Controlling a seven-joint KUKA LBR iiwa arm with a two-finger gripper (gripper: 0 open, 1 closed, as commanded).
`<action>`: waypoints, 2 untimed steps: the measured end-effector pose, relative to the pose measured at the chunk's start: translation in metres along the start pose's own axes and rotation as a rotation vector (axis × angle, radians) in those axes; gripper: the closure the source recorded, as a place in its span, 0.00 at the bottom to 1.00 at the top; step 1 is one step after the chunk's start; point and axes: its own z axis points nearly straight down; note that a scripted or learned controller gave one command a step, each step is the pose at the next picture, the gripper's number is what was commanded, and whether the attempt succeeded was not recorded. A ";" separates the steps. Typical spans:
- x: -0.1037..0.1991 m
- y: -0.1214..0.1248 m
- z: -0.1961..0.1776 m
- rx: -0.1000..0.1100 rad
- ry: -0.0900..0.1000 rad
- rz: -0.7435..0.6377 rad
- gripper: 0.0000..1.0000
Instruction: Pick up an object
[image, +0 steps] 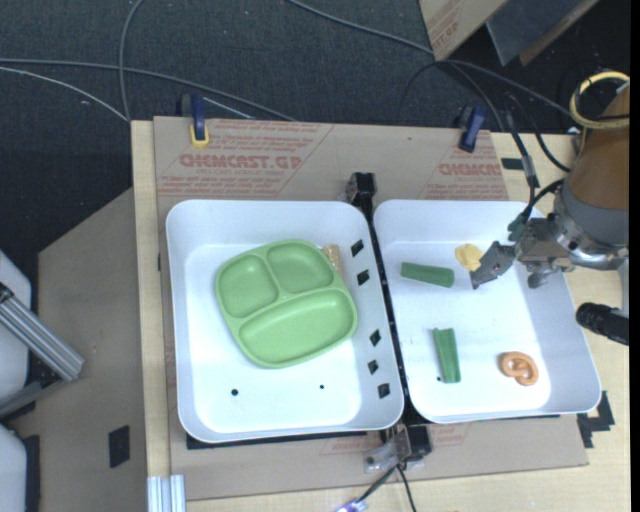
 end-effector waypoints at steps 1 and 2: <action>0.000 0.002 -0.005 -0.011 -0.002 -0.002 0.00; -0.001 0.000 0.058 -0.004 0.000 -0.002 0.00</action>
